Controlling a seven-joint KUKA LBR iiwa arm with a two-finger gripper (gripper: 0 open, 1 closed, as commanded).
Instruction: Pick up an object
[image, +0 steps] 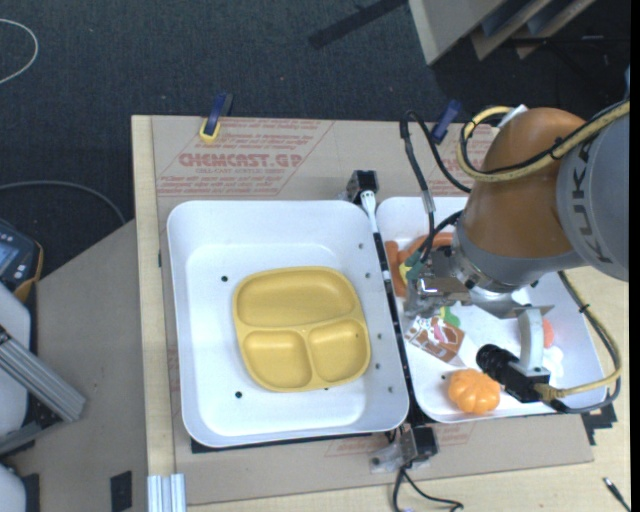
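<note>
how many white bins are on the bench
2. The left bin holds a yellow tray. The right bin sits right beside it, partly under the arm. No further bin seems hidden.

Arm low over the right bin, yellow tray alone in the left

On the table, the left bin holds a yellow tray with three compartments, lying flat near its middle. The grey arm with its orange band reaches in over the right bin, and the tool is down near that bin's left wall. Just below the tool lies a colourful packet, with an orange pumpkin-shaped toy nearer the front rim. Orange and red pieces sit against the dividing wall, and a white and red item lies to the right.
</note>
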